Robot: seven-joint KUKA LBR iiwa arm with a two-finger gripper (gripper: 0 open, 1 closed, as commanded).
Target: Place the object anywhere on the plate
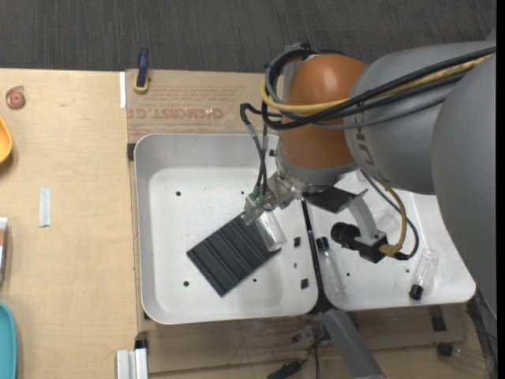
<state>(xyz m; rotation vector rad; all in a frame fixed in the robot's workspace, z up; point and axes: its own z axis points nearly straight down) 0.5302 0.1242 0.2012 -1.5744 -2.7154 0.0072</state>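
Nearest the camera, the front rims of the two white bins meet at the bench edge, the left bin (140, 212) beside the right bin (451, 294). In the right bin a small clear tube with a dark cap (422, 275) lies close to the near rim, well apart from everything in the other bin. A little farther in, the plate (229, 255) — a dark, ribbed rectangular slab — lies flat and turned at a slant on the floor of the left bin. At its upper right corner sits the clear object (272, 234), a small see-through piece that overlaps the plate's edge. The gripper (259, 208) is just above that object, at or very near it; whether it is grasping the piece or has let it go cannot be told. Behind it rises the arm (442, 117), grey with its orange band (316, 113), wrapped by black and yellow cables. Farther back a sheet of cardboard (197, 109) lies beyond the bins, with a blue clamp (142, 65) at its left corner — then dark floor (158, 14).
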